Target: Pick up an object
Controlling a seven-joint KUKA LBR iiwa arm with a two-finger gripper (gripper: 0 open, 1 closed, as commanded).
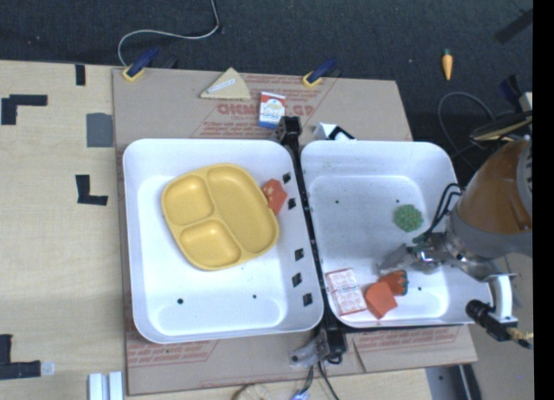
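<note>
My claw [400, 260] reaches into the right bin [433, 160] from the right, low over its floor; whether it is released or clenched, I cannot tell. An orange block [382, 297] lies just below and left of it, close or touching. A red-printed card [344, 292] sits beside the block, and a green ball [408, 216] lies above my claw. The left bin [143, 216] holds a yellow divided plate [219, 215].

Pretty even overhead light, a bit soft and grainy overall, the white bins [138, 216] look slightly blown out, shadows stay faint and short.
</note>
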